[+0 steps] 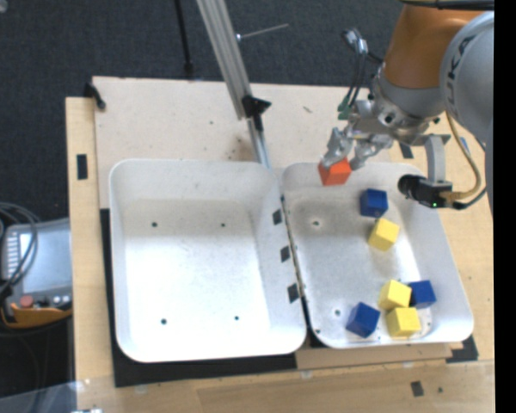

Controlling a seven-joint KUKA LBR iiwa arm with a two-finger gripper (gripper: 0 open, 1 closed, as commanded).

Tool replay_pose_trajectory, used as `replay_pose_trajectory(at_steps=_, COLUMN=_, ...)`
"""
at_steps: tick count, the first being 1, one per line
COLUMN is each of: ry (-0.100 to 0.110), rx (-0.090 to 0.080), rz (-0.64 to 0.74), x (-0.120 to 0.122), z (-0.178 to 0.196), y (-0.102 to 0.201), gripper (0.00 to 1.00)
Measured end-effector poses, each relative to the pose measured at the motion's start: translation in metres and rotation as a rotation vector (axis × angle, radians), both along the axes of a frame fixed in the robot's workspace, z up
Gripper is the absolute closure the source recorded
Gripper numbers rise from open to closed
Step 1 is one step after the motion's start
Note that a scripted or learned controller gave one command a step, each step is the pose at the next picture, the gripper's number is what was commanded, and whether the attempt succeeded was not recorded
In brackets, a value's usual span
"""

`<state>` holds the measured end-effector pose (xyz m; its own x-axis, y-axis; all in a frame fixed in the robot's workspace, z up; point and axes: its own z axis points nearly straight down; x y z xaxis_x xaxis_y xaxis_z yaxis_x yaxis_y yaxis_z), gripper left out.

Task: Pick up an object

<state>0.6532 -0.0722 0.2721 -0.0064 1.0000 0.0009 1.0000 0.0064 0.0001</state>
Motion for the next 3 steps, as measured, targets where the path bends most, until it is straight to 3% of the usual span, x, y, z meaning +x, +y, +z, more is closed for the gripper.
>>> replay_pose_trajectory(at_steps=3, ry=0.003, rx=-0.001, rz=0.0, x=-0.007, z=-0.028, y=0.153, gripper=1.0)
